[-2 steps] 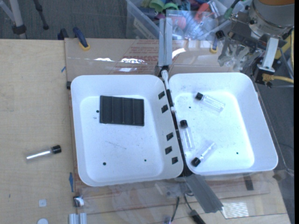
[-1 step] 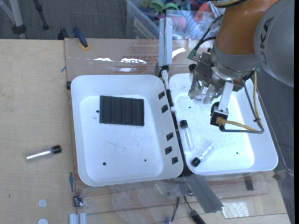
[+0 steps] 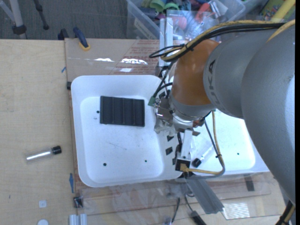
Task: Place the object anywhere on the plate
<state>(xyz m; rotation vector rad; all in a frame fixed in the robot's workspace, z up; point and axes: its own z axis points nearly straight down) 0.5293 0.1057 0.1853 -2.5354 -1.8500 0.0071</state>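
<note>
Camera view from above, and the big grey arm sweeps in from the right, its orange band bright over the seam between the two white bins. Down below the band sits the gripper, hanging right over the right wall of the left bin, at the edge of the right bin. Is it spread or pressed together? Cannot tell, folks, it is a tangle of dark and pale parts from this angle, and nothing shows in its grasp. Now the one to watch: the black ribbed slab lies flat in the upper half of the left bin, long side running left to right, near the gripper but clearly apart from it, to the gripper's left in the picture. A few small dark dots mark that bin's white floor. Most of the right bin is covered by the arm. Out on the counter, well left of the bins, a small clear vial with a black cap lies on its side. Up top, a blue clamp sits at the corner of the brown sheet under the bins, and a clear tub of colourful toys stands beyond.
</note>
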